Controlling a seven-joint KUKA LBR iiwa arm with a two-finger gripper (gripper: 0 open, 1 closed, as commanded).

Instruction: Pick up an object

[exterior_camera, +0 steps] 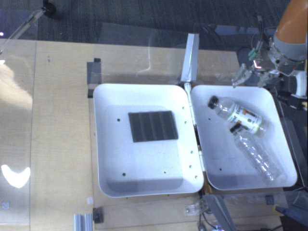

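Nearest the lens, along the bottom edge: metal fittings (211,211) under the seam between the bins. By size from there on.

Pale wooden surface (53,129) carrying everything, with a clear sheet over its left part catching glare.

Left bin (103,143), white and shallow, holding a flat dark ribbed pad (152,126) near its middle. Right bin (284,177), touching the left one along the seam, holding two bottles: a clear one with a black cap and a yellow-green label (236,114), lying on its side toward the far wall, and a plain clear one (255,153) lying slantwise just beside it, toward the near right corner, apparently touching it near the label.

Grey arm with orange band (293,18) at the upper right, hand (252,69) poised over the far rim of the right bin, carrying nothing; finger spread too small and cluttered to judge, so cannot tell.

Step in hand, by judgement: approach, nothing lifted yet. Next move calls for descent into the right bin onto one bottle, across its narrow body. Likely trouble: round, slick bottles rolling away, the neighbour crowding a finger, the bin wall close behind.
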